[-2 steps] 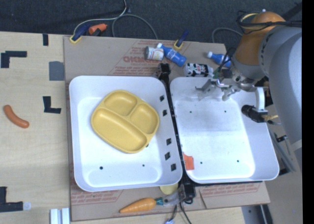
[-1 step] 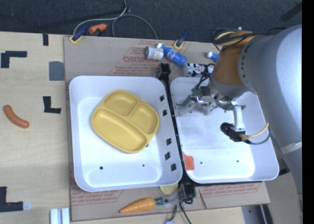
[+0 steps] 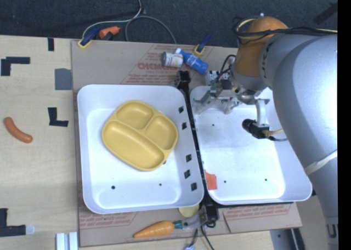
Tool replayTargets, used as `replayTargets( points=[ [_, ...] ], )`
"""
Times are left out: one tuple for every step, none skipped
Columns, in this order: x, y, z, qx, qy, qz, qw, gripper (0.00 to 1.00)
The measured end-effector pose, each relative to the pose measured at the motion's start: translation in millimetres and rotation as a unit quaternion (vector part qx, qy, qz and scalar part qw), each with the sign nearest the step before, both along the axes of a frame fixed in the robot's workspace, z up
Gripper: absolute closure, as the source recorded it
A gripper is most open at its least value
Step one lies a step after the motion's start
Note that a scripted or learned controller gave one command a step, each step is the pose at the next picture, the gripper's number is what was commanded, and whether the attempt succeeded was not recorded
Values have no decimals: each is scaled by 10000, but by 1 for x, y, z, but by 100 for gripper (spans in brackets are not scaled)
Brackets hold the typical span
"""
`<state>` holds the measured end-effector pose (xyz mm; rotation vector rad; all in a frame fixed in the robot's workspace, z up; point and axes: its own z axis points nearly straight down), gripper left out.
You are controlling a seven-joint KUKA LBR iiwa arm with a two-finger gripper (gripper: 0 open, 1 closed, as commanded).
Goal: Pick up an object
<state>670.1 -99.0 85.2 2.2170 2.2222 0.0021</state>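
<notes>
Fingers (image 3: 226,115) appear spread apart at the back of the right bin (image 3: 274,188), with nothing between them; the gripper hangs over bare white floor.

Left to right:
- An orange sausage (image 3: 18,130) lies on the table (image 3: 33,188), well apart from both bins.
- A yellow divided plate (image 3: 141,134) sits flat in the left bin (image 3: 90,188).
- A toy carrot (image 3: 156,229) lies in front of the bins.
- A blue and white bottle (image 3: 184,60) lies behind the bins.
- A small orange scrap (image 3: 210,180) rests in the right bin, against the wall by the divider.

Candidates for picking are the plate and the scrap, both inside the bins.

Risks, as judged: closing where the fingers now hang would likely catch only air. The plate looks wide, low and smooth, so the fingers may fail to span it or may slip off its rim. The scrap is small and flat and hugs the wall, so one finger could strike the divider (image 3: 189,134) first.

Obstacles: the divider and its black clips stand between the gripper and the plate. The sausage, carrot and bottle lie outside the bins.
</notes>
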Motion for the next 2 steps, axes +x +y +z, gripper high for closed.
replayTargets(
  points=[
    [-1, -55, 45, -9, -1, -22, 10000, 0],
    [-70, -1, 0, -13, -2, -4, 10000, 0]
  ],
)
